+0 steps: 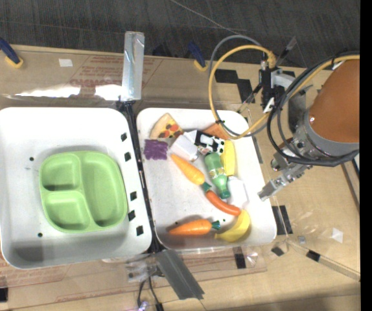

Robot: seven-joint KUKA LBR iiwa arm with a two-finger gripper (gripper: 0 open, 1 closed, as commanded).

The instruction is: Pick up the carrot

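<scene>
Two orange carrot-shaped pieces lie in the right bin point(258, 173). One carrot point(191, 227), with a green stub at its right end, lies along the front wall next to a banana point(238, 225). The other orange carrot piece point(187, 168) lies slanted in the middle, beside a green bottle point(216, 172). A red-orange pepper-like piece point(223, 203) lies between them. My gripper point(282, 179) hangs just outside the bin's right wall, under the grey wrist with the orange band point(338, 105), apart from every piece.
The right bin also holds a pizza slice point(166, 127), a purple piece point(155, 149), a white block point(185, 146), a black-and-white piece point(207, 141) and a yellow piece point(229, 158). A green divided plate point(82, 190) sits in the left bin point(11, 141). Cables point(238, 89) loop over the right bin's back corner.
</scene>
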